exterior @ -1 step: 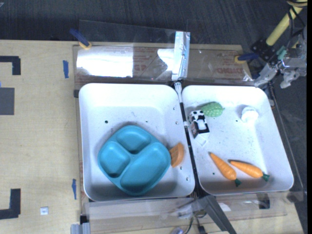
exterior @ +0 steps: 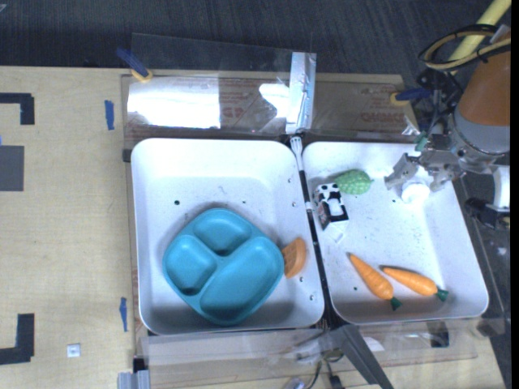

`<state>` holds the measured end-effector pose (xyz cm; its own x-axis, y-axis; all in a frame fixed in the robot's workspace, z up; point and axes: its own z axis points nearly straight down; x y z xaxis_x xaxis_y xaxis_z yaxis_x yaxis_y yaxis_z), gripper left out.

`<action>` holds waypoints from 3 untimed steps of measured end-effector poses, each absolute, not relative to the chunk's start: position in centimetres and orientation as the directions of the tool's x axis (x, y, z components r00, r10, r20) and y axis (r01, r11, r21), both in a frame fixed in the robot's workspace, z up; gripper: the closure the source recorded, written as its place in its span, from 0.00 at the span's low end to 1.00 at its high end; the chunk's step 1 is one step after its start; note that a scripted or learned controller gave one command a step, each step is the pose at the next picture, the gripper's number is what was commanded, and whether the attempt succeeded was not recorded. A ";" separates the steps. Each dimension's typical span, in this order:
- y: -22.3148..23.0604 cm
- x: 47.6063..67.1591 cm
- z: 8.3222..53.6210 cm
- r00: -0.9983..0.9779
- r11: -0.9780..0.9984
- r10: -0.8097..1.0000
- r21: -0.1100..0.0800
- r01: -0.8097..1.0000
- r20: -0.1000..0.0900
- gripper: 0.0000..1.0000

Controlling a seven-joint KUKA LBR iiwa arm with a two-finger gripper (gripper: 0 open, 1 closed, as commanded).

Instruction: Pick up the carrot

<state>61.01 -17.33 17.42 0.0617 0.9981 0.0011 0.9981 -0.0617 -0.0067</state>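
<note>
Wooden bench (exterior: 57, 241), two white bins; approach step: gripper (exterior: 422, 173), finger state indiscernible, above right bin (exterior: 474, 258) far edge; next, descent toward carrots (exterior: 371, 275) near front edge.

No legible text (print too blurred)

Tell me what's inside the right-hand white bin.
The right bin holds two carrots, a green lumpy item, and a black-and-white object. The gripper hangs over its far corner, covering whatever lies beneath.

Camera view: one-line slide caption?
End effector over right bin, away from two carrots; blue plate in left bin.
</note>
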 end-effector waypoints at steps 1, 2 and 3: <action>-13.4 52.2 8.7 0.048 -0.048 0.999 0.004 0.999 0.000 0.00; -9.7 48.3 8.7 -0.203 0.203 0.979 0.008 0.979 -0.003 0.00; -15.3 48.3 8.7 -0.574 0.574 0.819 0.006 0.819 -0.009 0.00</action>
<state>48.28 -15.25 8.71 -0.5740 0.8188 -0.0095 0.8188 0.5741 0.0062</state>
